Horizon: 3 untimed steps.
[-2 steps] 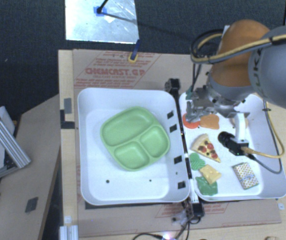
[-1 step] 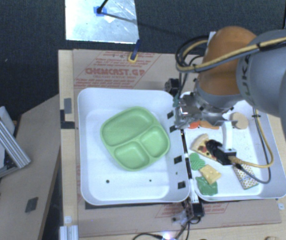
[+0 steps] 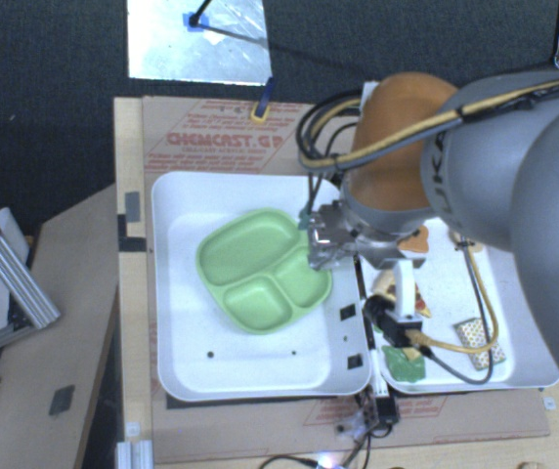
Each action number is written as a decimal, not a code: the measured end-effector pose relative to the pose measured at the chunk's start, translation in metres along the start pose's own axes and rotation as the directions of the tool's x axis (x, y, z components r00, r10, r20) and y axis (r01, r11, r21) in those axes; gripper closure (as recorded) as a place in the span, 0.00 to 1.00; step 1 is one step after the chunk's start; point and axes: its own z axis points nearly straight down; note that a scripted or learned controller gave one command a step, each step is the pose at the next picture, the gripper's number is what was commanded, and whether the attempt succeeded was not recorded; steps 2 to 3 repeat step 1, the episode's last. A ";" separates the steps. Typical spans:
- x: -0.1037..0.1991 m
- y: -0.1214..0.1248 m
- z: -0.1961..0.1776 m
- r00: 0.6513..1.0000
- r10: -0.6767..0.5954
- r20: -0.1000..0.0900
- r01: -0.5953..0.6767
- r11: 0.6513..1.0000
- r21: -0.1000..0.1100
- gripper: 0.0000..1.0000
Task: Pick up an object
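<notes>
Hand sits low over the right rim of the green divided tray, at the seam between the two bins; whether it is wide, narrow or holding anything cannot be told, since the orange band and wrist cover it from above. Risk, judged from this pose: contact at the tray's thin raised edge rather than across a graspable lip, so a closing pinch may slide off or tip the tray up against the bin wall; the tray is broad and light-looking, and an off-centre hold would likely let it swing or drop on lift. Second risk: the loose yellow cable trailing across the right bin could snag on the arm's retreat. Containers, largest first. Left bin: holds the green tray alone, lying flat, tilted diagonally, its three compartments bare. Right bin: partly hidden by the arm; visible are an orange-and-white item near the wrist, a pale oblong piece, a small patterned square and a small green object near the front corner. Both bins rest on cardboard on the tabletop.
</notes>
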 end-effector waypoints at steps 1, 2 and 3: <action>0.013 -0.010 -0.011 1.000 0.002 0.001 -0.002 1.000 -0.003 1.00; 0.013 -0.010 -0.011 1.000 0.002 0.001 -0.002 1.000 -0.003 1.00; 0.013 -0.010 -0.011 1.000 0.002 0.001 -0.002 1.000 -0.003 1.00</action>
